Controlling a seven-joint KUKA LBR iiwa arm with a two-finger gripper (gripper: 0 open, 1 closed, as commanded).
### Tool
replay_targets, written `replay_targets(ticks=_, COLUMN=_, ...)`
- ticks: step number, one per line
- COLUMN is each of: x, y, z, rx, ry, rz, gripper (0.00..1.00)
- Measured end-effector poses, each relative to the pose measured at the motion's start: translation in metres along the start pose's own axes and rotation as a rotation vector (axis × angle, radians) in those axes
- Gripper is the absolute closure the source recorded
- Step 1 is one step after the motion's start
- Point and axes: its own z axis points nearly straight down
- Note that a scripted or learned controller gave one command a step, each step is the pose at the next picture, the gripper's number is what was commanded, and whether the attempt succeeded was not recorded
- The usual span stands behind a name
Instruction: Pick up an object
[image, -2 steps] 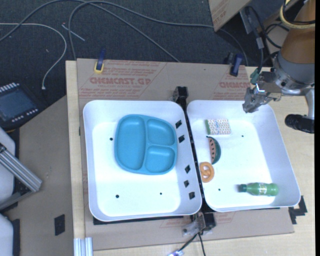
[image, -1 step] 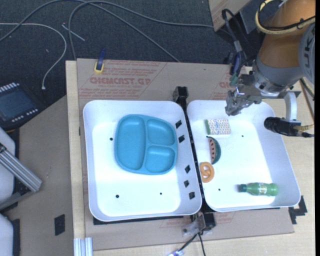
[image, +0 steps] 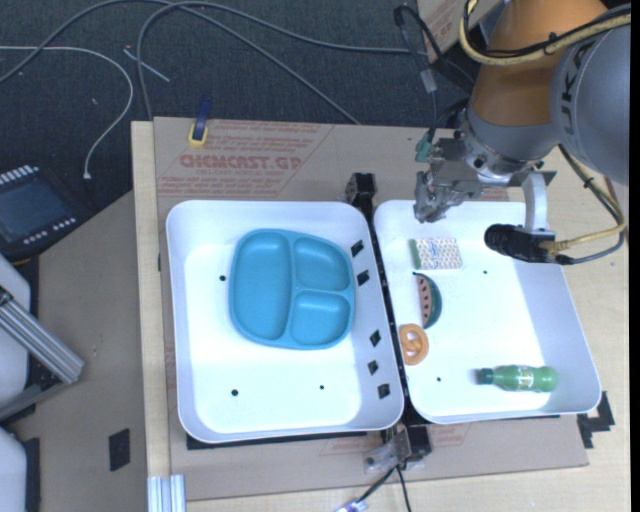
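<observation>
One claw (image: 432, 203) hangs over the right bin's (image: 520, 300) far edge, seemingly empty.

Bright, even overhead light, mostly soft shadows. The white bins (image: 200, 330) are near blown out, with glare washing the floor of the left one around the blue tray (image: 292, 290). A faint shadow sits under the tray's lower edge. The arm (image: 560, 80) above the jaws is slightly soft. Dark floor top left is dim and grainy. Resolution is low and small items blur.
</observation>
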Motion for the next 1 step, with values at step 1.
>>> replay_targets(ticks=1, x=0.0515, y=0.0123, z=0.0032, rx=0.000, ry=0.001, rz=-0.001, gripper=1.00)
